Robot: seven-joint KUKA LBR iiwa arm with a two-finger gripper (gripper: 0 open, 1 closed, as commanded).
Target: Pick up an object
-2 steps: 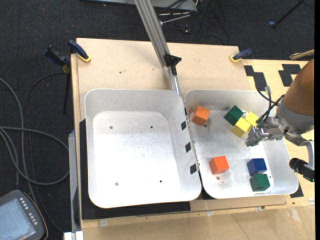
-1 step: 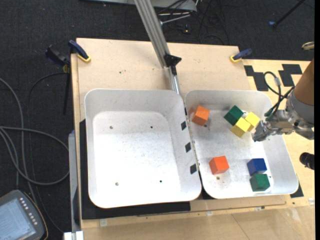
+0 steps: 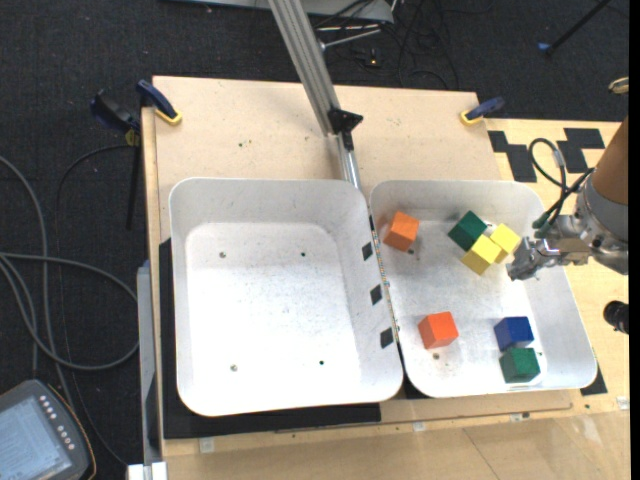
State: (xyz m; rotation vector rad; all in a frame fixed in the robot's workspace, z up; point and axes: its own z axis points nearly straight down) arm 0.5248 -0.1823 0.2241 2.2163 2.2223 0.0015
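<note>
Nearest candidate: a yellow cube [image 3: 492, 247] in the right bin [image 3: 560, 313], touching a dark green cube [image 3: 466, 231] on its upper left. The gripper [image 3: 524, 261] sits just beside the yellow cube's right side; the state of its jaws cannot be told, and nothing is seen held. Advice: centre squarely over the yellow cube, jaws clear of the green neighbour, then descend. Isolated blocks, such as the orange cube [image 3: 437, 329], look easier.

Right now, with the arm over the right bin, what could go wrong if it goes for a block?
The pincer sits close beside the yellow blocks, which touch the green block; descending could shove the cluster instead of gripping one. The blue block and dark green block also touch, so a grasp there may catch both.
</note>
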